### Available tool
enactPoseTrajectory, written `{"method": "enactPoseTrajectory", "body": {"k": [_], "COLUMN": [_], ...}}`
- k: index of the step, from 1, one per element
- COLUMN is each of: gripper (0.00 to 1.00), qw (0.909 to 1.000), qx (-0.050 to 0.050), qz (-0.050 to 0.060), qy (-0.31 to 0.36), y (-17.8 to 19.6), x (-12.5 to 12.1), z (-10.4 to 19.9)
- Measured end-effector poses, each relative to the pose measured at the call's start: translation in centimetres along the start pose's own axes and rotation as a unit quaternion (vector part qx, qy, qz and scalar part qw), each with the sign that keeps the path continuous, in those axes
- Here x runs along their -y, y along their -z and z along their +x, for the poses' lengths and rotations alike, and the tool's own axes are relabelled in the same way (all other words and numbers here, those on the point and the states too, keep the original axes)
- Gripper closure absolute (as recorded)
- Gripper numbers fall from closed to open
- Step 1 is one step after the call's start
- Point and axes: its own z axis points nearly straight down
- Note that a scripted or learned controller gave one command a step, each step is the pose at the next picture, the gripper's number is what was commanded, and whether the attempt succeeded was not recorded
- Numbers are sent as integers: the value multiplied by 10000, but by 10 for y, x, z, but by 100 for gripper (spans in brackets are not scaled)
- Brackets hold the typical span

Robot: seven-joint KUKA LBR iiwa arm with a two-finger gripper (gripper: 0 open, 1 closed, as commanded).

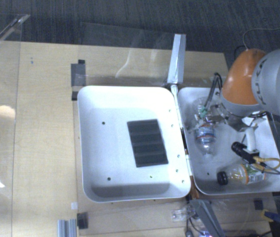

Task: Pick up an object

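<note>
1. Camera view, looking down at a slant: we see two shallow white bins side by side on a pale wood tabletop [36, 142], w/ dark carpet [130, 4] beyond its far edge.
2. Left bin [95, 147]: a dark ribbed rectangular pad [148, 142] lies flat near the middle. It's slightly skewed and apart from every wall.
3. Right bin [208, 171]: holds two bottles, well apart from each other.
4. Bottle no. 1 is a crumpled clear plastic bottle [205, 138], in the left half of the right bin, near the wall next to the left bin.
5. Bottle no. 2 is a capped bottle [241, 175], on its side along the near wall. Its black cap points left, and it has a yellowish label or contents; we can't tell which.
6. Grey arm [275, 78] w/ orange band [239, 80] comes in from the right, over the far part of the right bin.
7. Pincer [205, 117] sits at the far-left part of the right bin, right at the far end of the crumpled clear plastic bottle. Whether it touches the bottle, we can't tell.
8. Pincer state: spread or pressed together, we can't tell, since wires and glare off the plastic clutter that spot.
9. Misc.: a grey metal bar [177, 58] stands at the far side btw. the two bins, and a clear plastic sheet [1, 107] covers the tabletop's left part.
</note>
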Motion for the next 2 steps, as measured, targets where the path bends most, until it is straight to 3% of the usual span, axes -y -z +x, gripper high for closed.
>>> {"method": "enactPoseTrajectory", "body": {"k": [1, 2], "gripper": [100, 100], "qw": [10000, 9998], "qx": [-5, -60], "qz": [-30, 188], "qy": [1, -12], "y": [12, 69], "x": [-2, -59], "z": [1, -17]}}
